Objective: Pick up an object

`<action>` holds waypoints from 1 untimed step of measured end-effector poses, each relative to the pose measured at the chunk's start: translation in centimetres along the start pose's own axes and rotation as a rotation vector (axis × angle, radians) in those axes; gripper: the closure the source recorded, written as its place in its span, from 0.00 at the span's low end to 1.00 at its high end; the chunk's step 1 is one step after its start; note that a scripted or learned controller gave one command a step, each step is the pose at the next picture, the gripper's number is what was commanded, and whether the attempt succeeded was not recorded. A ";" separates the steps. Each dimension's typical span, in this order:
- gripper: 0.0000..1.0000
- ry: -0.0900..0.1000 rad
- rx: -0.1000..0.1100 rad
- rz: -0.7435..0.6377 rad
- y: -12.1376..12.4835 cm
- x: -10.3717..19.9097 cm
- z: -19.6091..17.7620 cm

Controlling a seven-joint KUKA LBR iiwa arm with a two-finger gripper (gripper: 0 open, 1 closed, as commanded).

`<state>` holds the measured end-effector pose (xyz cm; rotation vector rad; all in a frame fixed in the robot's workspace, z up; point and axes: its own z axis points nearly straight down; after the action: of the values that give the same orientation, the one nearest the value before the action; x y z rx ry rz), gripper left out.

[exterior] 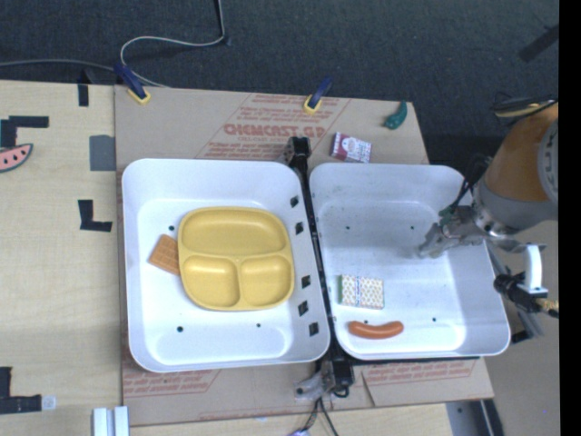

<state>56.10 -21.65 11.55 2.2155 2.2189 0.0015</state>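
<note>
While end effector (436,241) hovers, hot dog (376,329) lies well apart.

Yellow divided tray (238,256), tan cracker (164,255), white bins (145,243), red sausage (376,329), green-white checkered packet (362,291), brown cardboard (182,125).

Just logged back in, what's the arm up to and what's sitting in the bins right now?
The pincer hangs over the right bin, near its right side, with nothing visibly held. In that bin, a small patterned packet and a toy hot dog lie near the front left, apart from the pincer. The left bin holds a yellow divided plate with a brown cracker-like piece tucked at its left edge.
</note>
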 end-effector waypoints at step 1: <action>0.00 0.000 0.000 0.000 0.0 0.0 0.0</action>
<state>56.09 -21.65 11.54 2.2158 2.2191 0.0013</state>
